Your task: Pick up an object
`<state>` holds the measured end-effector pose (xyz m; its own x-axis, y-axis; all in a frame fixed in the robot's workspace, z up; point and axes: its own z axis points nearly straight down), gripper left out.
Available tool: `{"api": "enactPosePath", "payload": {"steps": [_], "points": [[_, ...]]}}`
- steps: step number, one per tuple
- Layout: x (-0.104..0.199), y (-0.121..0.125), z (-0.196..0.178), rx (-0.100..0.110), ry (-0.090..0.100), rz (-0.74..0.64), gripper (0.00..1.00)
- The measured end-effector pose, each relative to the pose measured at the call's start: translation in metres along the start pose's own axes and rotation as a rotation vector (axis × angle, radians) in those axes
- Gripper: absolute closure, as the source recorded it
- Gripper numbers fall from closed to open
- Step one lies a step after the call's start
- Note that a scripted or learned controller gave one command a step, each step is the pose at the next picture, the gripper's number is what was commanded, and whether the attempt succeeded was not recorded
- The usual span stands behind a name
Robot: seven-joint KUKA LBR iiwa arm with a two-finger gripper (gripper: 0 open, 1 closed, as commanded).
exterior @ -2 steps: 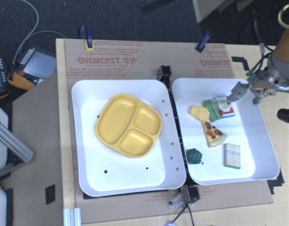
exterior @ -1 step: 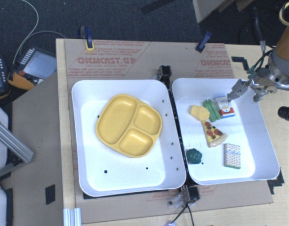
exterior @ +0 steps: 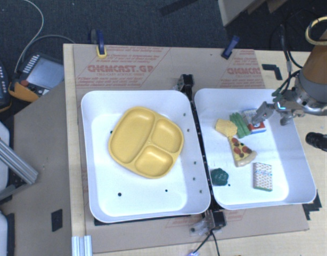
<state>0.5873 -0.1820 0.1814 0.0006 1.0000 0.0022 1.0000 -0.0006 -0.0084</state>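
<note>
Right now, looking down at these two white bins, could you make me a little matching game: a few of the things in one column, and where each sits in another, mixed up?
Things:
1. yellow divided plate
2. pizza slice toy
3. dark green lump
4. patterned card box

Places:
A. right bin, near its front right corner
B. left bin, in the middle
C. right bin, by its left wall near the front
D. right bin, around its centre

Pairs: 1-B, 2-D, 3-C, 4-A
</note>
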Motion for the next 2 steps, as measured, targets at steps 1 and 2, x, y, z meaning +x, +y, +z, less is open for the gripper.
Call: {"api": "enactPosePath", "payload": {"steps": [1, 2], "points": [[0.008, -0.006, 0.061, 0.002, 0.001, -0.001, 0.00], [0.008, -0.005, 0.099, -0.006, -0.002, 0.000, 0.00]]}}
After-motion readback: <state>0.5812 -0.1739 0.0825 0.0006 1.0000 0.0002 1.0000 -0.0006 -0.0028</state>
